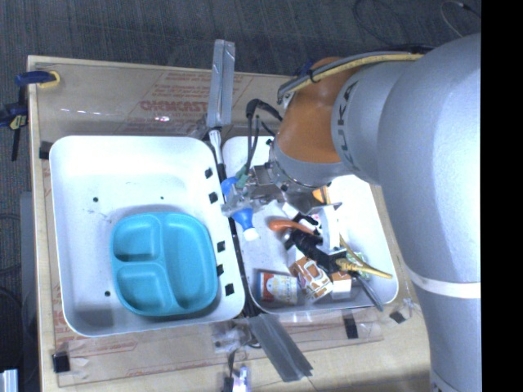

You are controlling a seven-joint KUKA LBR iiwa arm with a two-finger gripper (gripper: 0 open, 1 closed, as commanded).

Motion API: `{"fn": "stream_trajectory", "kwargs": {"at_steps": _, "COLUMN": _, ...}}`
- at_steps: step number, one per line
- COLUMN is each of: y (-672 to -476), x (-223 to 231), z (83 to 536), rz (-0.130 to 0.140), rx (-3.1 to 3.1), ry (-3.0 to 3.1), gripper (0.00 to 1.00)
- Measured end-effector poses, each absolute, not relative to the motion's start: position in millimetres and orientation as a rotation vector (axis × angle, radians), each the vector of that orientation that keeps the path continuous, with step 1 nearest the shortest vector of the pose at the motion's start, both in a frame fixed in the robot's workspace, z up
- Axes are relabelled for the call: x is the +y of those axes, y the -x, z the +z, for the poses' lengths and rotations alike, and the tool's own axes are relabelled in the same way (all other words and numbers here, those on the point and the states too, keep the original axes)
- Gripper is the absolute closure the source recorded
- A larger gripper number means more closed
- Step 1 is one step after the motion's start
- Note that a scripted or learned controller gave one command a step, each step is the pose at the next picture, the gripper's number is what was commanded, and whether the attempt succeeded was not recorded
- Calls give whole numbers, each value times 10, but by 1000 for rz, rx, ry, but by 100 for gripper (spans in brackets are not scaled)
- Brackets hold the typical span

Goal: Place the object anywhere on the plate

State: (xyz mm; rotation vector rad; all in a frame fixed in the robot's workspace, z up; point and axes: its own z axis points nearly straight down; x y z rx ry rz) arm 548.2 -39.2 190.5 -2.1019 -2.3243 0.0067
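Pincer (245, 193): we record it low over the right bin (374, 219), right of the plate (163, 260) and just past the wall dividing the two bins. We cannot tell whether it is spread or pressed together; its tip is lost among cables and clutter.

Arm (425, 137): grey, with an orange band, coming in from far right of the plate and covering the upper right bin.

Blue item (243, 217): we take this for the task's thing. It lies in the right bin, right of the plate and directly beneath the pincer, close against the dividing wall. We cannot tell whether the pincer touches it.

Plate: blue, three compartments, lying flat in the lower part of the left bin (82, 170), with nothing on it.

Other contents, all right of the plate in the right bin:
- orange piece (282, 225), just beyond the blue item
- tube (278, 286), nearest the plate's lower right corner
- brown carton (312, 278), touching the tube
- yellow brush (364, 266), farthest out

Surface (122, 80): pale board carrying both bins.
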Motion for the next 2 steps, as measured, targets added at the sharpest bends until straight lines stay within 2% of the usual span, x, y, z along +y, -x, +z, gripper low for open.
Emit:
{"fn": "stream_trajectory", "kwargs": {"at_steps": 1, "y": -5247, "x": 188, "z": 1904, "rz": 5, "rx": -2439, "ry": 1972, "gripper": 100}}
{"fn": "stream_trajectory", "kwargs": {"at_steps": 2, "y": -5247, "x": 187, "z": 1904, "rz": 5, "rx": -2439, "ry": 1973, "gripper": 0}}
